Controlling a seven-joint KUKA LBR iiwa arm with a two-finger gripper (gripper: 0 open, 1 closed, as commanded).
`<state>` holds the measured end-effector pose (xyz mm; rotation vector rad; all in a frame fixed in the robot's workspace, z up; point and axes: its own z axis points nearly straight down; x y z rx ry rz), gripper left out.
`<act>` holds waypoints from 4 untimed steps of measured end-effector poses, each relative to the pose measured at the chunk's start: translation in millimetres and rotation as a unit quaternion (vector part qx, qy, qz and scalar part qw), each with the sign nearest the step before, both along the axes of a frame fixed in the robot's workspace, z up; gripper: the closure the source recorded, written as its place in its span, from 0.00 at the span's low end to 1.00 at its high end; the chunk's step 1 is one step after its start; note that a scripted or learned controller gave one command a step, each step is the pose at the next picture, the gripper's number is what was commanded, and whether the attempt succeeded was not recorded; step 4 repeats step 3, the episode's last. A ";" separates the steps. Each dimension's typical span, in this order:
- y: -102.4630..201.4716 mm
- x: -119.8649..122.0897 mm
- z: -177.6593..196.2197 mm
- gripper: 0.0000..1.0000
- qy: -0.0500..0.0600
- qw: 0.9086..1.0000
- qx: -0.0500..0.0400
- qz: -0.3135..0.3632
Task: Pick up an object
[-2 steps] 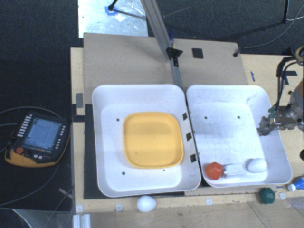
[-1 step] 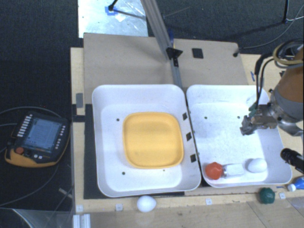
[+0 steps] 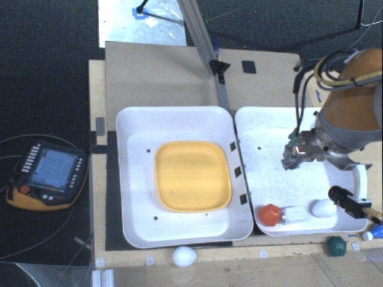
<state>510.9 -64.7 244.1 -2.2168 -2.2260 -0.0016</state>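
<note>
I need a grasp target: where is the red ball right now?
The red ball lies in the right bin, at its near-left corner, just left of a small white block.

Two white bins [image 3: 134, 160]. A yellow plate [image 3: 193, 176] in one; a red ball [image 3: 269, 214] and white egg [image 3: 324, 208] in the other. Grey arm [image 3: 353, 109] with orange band. Tan bench [image 3: 149, 70].

Dark speckled carpet [image 3: 48, 70] surrounds a pale wooden bench [image 3: 155, 76] — a bright, glaring patch of floor [image 3: 140, 14] lies beyond its far edge. A teach pendant [image 3: 46, 177] rests on the carpet, cable trailing.
</note>
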 end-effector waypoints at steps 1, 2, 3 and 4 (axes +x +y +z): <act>50.5 1.6 -12.0 1.00 0.000 1.000 0.000 0.000; 109.2 -11.5 -13.9 1.00 0.000 1.000 0.000 0.001; 164.3 -14.1 -23.8 1.00 0.000 1.000 0.000 0.000; 164.3 -14.1 -23.8 1.00 0.000 1.000 0.000 0.000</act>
